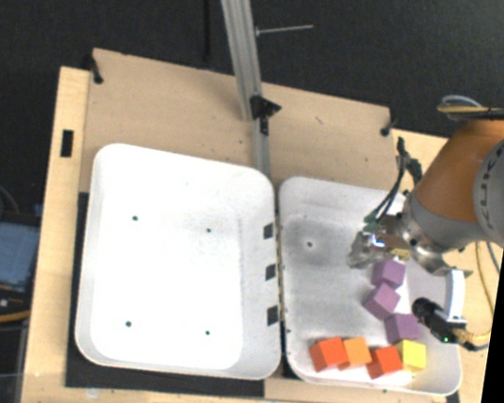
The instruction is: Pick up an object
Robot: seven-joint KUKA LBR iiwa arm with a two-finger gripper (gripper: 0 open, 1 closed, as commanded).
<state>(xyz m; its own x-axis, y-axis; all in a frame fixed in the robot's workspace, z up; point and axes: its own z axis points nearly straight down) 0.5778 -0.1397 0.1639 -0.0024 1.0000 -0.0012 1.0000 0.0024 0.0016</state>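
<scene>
Slanted metal pole (243, 47), blue-screened device (1, 259) left of the bench (56, 212)

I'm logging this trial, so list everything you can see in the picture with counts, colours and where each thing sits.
White bins: 2, side by side on the bench, left bin, right bin.
Purple blocks: 3, right bin, in a line down its right side.
Orange blocks: 3, right bin, along the near edge.
Yellow block: 1, right bin, near right corner.
Metal rail: 1, grey, slanting in from the top to between the bins.
Handheld screen unit: 1, blue screen, orange body, left of the bench.
Robot arm: 1, grey with orange band, over the right bin's right side.
</scene>
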